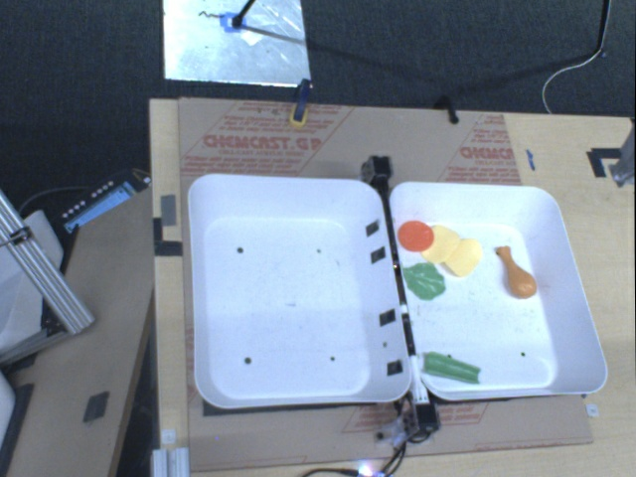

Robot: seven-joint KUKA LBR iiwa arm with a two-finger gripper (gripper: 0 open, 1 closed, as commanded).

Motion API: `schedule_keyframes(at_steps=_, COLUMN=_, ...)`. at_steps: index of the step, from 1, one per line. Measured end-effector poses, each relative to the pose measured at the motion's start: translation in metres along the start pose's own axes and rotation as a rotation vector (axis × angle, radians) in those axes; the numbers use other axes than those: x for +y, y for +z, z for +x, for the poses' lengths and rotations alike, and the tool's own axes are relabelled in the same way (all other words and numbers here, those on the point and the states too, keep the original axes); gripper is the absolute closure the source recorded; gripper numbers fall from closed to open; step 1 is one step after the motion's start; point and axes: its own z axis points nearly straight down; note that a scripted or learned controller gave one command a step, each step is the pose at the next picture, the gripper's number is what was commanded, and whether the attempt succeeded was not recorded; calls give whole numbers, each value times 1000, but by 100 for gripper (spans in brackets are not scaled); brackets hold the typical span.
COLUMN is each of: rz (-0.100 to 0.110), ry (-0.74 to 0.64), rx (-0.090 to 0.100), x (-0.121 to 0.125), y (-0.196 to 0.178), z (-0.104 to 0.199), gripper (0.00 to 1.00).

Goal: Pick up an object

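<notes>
Everything I could pick lies in the right bin (571,266), bunched toward its left wall: a red disc (415,235) touching two yellow pieces (454,250), a green leaf (425,281) just near of them, a brown drumstick (516,272) apart to the right, and a green pod (452,368) by the near wall beside the divider. The drumstick looks my best candidate, since it sits alone with room around it; the pod hugs the wall, and the cluster would crowd my approach. The left bin (288,296) is bare white. I cannot tell how my tool stands. Both bins rest on a brown printed board (268,137) over the tabletop (159,147), with dark carpet (79,68) and a shiny sheet (199,28) beyond.
</notes>
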Motion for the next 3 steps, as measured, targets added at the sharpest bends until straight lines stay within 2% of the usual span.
schedule_keyframes(at_steps=1, rz=9, ry=3, rx=1, x=29, y=89, z=-44, gripper=100)
schedule_keyframes(at_steps=2, rz=2, ry=0, rx=1, x=-1, y=86, z=-46, gripper=100)
schedule_keyframes(at_steps=3, rz=3, ry=0, rx=0, x=0, y=115, z=-56, gripper=100)
